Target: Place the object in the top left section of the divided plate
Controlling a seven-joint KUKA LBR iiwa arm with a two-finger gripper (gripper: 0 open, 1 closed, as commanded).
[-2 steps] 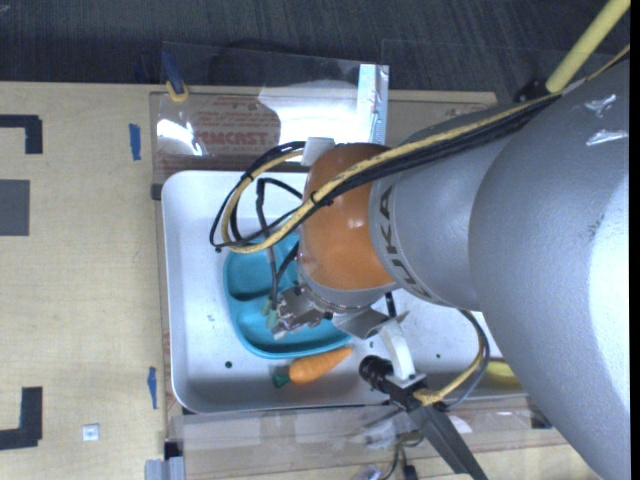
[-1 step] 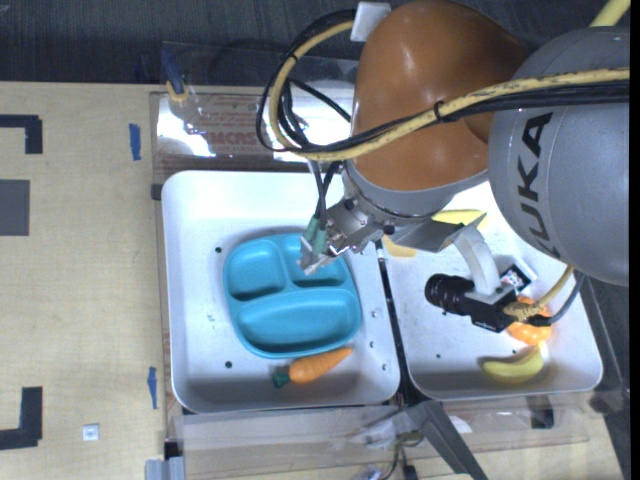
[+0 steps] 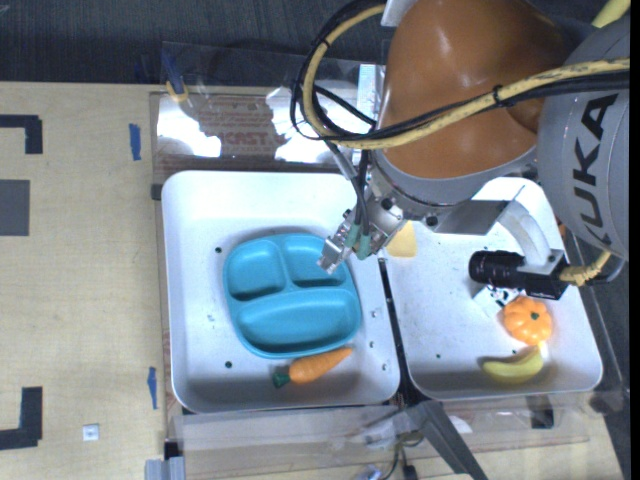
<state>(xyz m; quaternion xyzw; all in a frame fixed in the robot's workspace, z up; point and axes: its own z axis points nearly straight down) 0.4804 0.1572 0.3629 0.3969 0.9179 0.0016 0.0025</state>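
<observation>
A blue divided plate [image 3: 290,313] lies in the left bin [image 3: 190,268], with two small sections at the top and one large section below. My gripper [image 3: 334,254] hangs over the right edge of the plate's top right section. I see nothing held at its tip. An orange carrot [image 3: 315,365] lies in the left bin just below the plate. A pale yellow thing [image 3: 403,241] shows beside the gripper, at the left edge of the right bin [image 3: 440,353].
An orange round fruit [image 3: 527,320] and a yellow banana [image 3: 514,367] lie at the lower right of the right bin. The arm's large wrist covers the upper part of the right bin. The wooden bench [image 3: 80,298] extends to the left.
</observation>
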